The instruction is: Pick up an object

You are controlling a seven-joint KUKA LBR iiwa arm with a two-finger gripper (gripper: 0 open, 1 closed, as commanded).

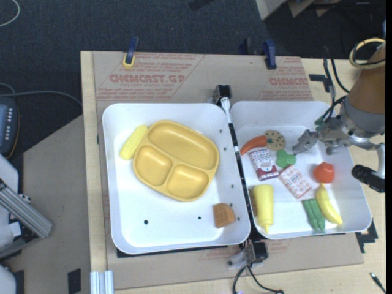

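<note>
Gripper point(306, 141) hovering low over the right bin point(361, 216), fingers apart with nothing between them, so no pick made yet: descent, closing and lift all left to do. Nearest candidate, judged the likely target, a green toy point(285, 160) just below and left of the fingertips, compact, no clear long axis.

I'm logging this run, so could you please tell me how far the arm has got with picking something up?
Nothing looks picked yet. The grey two-finger gripper hangs over the right white bin with open fingers and nothing between them; the green toy vegetable and round red tomato lie in the bin nearby. Descending, closing on an item and lifting are all left.
</note>
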